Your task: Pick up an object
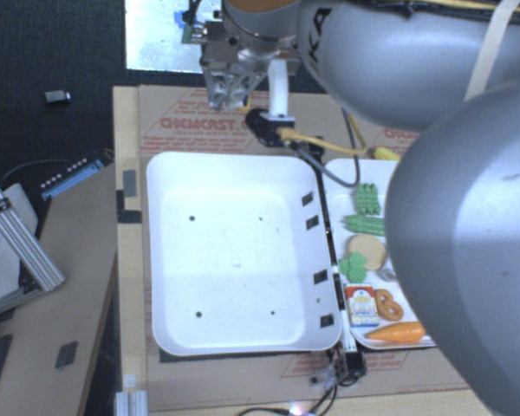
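The grey arm [451,232] looms nearest. Left of the right bin [340,196] lies the left bin [234,250]; the gripper [228,94] hangs beyond it, jaw state untellable. Carrot [397,332] and pretzel [387,303] wait in the right bin; approach has not begun.

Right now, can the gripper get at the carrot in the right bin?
Probably yes, but not directly. The gripper is beyond the far edge of the left bin, while the carrot lies at the near end of the right bin, beside the arm. Nothing covers the carrot.
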Tool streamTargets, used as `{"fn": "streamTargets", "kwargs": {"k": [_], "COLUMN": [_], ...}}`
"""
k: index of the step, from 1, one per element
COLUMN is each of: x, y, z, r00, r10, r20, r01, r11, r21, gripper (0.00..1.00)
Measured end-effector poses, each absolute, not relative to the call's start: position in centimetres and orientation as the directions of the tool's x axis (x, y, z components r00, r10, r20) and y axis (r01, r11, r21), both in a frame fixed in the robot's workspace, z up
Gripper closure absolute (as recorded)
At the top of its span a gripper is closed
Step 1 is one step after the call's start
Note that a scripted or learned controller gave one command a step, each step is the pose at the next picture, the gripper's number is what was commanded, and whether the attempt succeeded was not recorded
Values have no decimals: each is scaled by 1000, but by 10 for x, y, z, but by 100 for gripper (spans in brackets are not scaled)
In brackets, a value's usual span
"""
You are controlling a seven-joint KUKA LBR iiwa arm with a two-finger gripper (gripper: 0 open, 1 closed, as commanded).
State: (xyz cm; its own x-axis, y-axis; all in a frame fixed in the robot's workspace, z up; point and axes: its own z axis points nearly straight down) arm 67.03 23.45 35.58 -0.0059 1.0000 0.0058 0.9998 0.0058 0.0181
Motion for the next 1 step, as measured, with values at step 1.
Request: {"fn": "streamTargets", "kwargs": {"k": [1], "x": [668], "y": [234], "z": [541], "r00": [-7], "r10": [1000], "r20": [6], "r01": [1000], "r11": [7], "r21": [19], "gripper": [100]}}
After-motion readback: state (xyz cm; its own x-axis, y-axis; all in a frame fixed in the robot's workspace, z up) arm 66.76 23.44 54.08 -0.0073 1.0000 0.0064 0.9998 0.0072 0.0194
